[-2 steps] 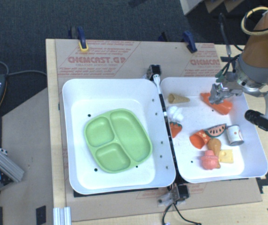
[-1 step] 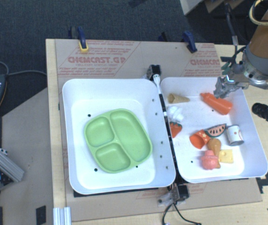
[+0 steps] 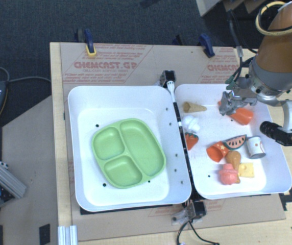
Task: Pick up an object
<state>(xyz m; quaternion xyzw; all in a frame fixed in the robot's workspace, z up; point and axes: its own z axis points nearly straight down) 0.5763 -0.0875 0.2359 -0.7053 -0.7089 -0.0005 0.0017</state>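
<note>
Above, my gripper (image 3: pixel 232 106) hangs over the right bin (image 3: pixel 278 180), partly hiding an orange toy (image 3: pixel 243 116); its grip cannot be told. Watermelon slice (image 3: pixel 235 142) and cone (image 3: pixel 193 106) lie apart.

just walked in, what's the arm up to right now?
The arm reaches in from the right, and its gripper is low over the right bin, at an orange toy piece near the bin's far side. Whether it has hold of anything can't be made out. The watermelon slice, pink toy and other toy food lie loose in that bin. The green divided plate sits in the left bin.
</note>
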